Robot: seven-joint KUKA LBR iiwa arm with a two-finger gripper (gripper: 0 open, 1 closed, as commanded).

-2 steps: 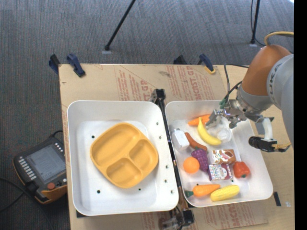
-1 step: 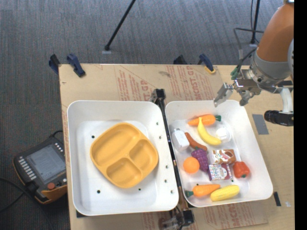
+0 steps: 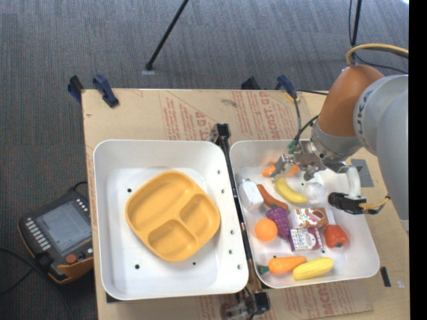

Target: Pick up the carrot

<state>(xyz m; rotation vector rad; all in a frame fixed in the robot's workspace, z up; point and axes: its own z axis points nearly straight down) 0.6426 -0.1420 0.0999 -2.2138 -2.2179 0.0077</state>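
Looks like we're at the approach step: the two-finger gripper [image 3: 298,160] hovers at the right bin's far end, can't tell its state, while the orange plastic carrot [image 3: 286,265] lies well below it near the front edge, so next it needs to travel there

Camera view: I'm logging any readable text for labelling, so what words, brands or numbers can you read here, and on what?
"ADD TO..." in red on the cardboard sheet under the bins, upside down, partly legible.
Juice carton: print too small to read.
Handheld controller screen: too blurred to read.
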